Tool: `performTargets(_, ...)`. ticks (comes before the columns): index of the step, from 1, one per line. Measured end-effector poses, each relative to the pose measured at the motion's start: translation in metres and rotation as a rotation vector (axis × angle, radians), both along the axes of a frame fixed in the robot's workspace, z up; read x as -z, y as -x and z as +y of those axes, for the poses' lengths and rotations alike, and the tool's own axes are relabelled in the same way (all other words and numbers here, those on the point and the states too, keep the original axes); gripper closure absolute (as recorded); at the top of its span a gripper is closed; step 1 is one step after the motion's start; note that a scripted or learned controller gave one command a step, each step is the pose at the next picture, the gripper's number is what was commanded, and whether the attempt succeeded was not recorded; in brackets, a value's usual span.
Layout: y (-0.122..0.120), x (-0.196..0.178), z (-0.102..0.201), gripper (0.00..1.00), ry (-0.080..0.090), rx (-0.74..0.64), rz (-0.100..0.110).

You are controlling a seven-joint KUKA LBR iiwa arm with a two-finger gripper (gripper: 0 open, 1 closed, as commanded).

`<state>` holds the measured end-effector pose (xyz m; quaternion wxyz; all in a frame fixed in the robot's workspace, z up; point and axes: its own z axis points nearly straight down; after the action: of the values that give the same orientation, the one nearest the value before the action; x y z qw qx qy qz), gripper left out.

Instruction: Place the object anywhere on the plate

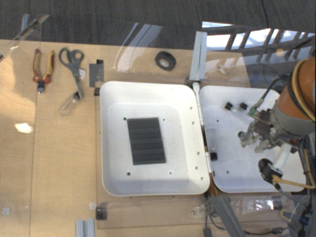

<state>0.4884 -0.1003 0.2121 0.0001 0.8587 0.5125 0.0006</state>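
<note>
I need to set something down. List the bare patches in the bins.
Left white bin: bare white floor all around the dark grey ribbed plate. Right white bin: bare lower-left floor; crowded toward the pincer and small black pieces.

Two white bins are counted side by side on the table (49,181): the left bin (113,177) and the right bin (222,179). One dark ribbed plate (146,140) is seen in the left bin. Up top on the table, one pair of scissors (73,65), one pair of red-handled pliers (42,70) and one roll of black tape (165,60) can be made out. One arm (298,100) is counted too.
</note>
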Motion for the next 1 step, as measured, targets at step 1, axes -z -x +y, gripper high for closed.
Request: performTargets(1, -0.0688, -0.0818, 0.0591, 1.0, 0.002, -0.2, -0.003)
